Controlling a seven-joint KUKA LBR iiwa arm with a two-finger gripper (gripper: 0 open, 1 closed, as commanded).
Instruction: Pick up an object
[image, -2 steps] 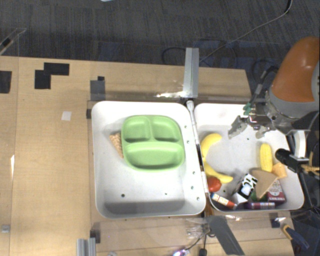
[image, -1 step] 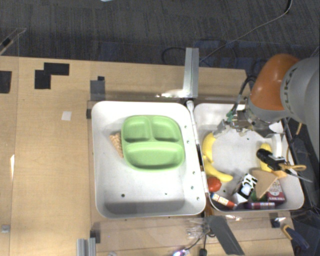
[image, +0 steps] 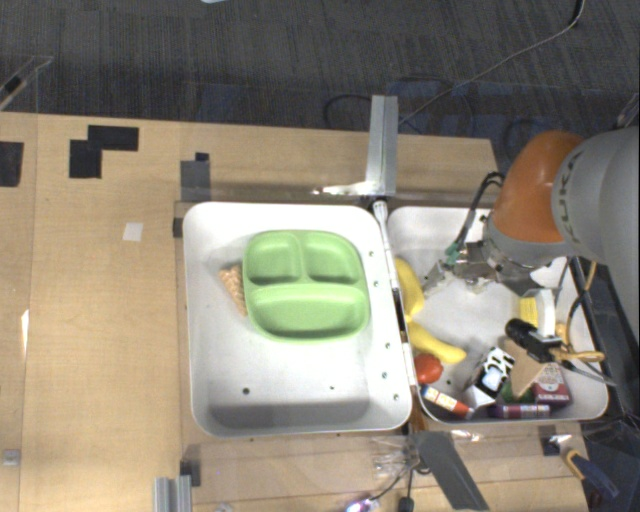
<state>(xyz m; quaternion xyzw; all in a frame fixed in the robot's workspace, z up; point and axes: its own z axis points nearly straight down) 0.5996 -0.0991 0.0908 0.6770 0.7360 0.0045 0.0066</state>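
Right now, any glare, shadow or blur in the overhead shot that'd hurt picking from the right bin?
Camera view: lighting is even with no harsh glare; the left bin reads bright white around the sharp green divided plate. The arm's orange band is soft and oversized from closeness, and it shades the right bin. The gripper is small and murky; the bottom clutter, including the banana, blurs together.

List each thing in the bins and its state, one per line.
green divided tray: upright, lying flat in the left bin.
bananas: lying along the right bin's left wall.
tomato: resting beside the bananas.
gripper: low over the right bin, holding nothing visible.
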